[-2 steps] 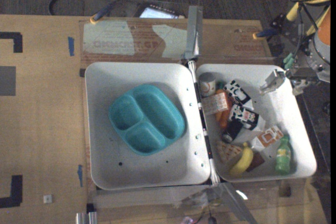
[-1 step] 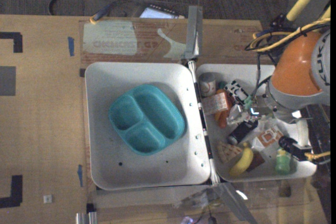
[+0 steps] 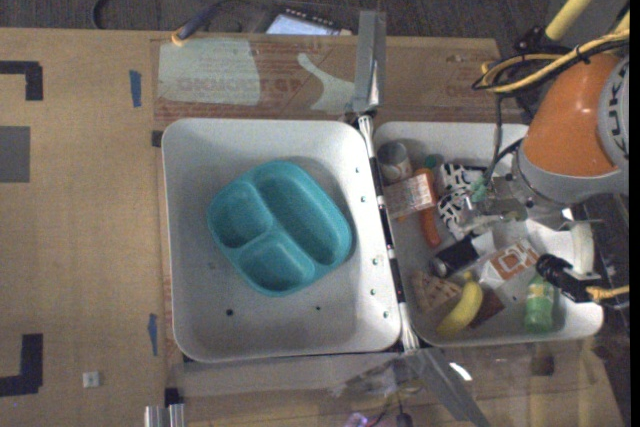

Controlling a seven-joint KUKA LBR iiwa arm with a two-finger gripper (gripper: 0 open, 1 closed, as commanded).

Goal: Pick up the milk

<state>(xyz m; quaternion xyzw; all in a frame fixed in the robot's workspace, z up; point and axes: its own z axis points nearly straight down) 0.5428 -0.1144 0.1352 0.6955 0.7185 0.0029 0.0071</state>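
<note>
The milk (image 3: 453,196), a small carton with black and white cow patches, lies in the right bin (image 3: 583,323) near its upper middle. My gripper (image 3: 487,207) hangs over the same bin, right beside the carton's right end, under the orange wrist band. The gripper body hides the contact, so I cannot tell whether it touches the carton.
Around the milk lie a grey can (image 3: 393,158), an orange carrot (image 3: 429,215), a black marker (image 3: 455,258), a white box with an orange logo (image 3: 511,263), a banana (image 3: 461,307) and a green bottle (image 3: 538,305). A teal divided plate (image 3: 280,226) sits in the left bin (image 3: 190,165).
</note>
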